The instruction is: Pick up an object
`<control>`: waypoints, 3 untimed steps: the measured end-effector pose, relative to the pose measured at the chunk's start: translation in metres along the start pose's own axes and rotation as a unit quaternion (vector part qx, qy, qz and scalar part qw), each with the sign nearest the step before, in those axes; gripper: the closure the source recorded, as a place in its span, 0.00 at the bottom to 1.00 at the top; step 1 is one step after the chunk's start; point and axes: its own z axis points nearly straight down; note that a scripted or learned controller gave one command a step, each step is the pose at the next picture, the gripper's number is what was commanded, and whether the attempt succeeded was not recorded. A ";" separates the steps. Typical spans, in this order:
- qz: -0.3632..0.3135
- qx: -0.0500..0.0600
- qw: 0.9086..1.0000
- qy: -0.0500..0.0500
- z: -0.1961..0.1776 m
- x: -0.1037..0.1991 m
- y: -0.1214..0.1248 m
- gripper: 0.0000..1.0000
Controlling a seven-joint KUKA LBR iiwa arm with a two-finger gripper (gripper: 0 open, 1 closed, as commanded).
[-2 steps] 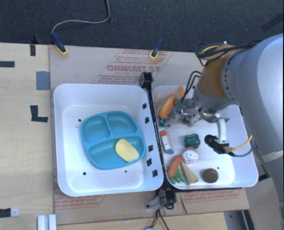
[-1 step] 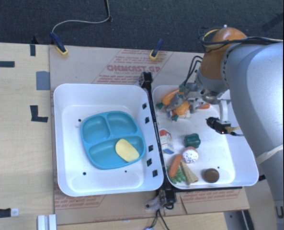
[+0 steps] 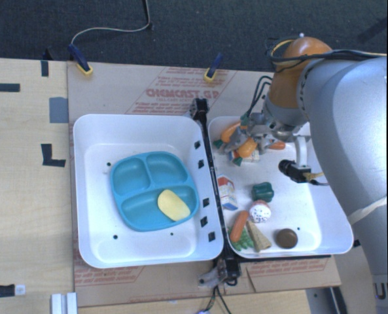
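My gripper [image 3: 251, 140] is down among the orange toys [image 3: 246, 149] at the back of the right bin [image 3: 311, 241].

I cannot tell its state or whether it holds anything. In that crowded corner (pieces seemingly touching), a grab could slip or snag a neighbour.

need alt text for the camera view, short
A grey arm with an orange band reaches from the right, its gripper low over small orange items at the back of the right bin. Nearer in that bin lie a green block, a carrot and a brown disc. The left bin holds a blue tray with a yellow piece.
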 end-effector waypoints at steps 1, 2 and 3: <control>0.000 -0.004 1.000 0.001 0.000 0.010 -0.002 0.00; 0.000 0.000 1.000 0.001 0.000 0.011 0.000 0.00; 0.000 -0.004 1.000 0.002 0.000 0.012 -0.002 0.00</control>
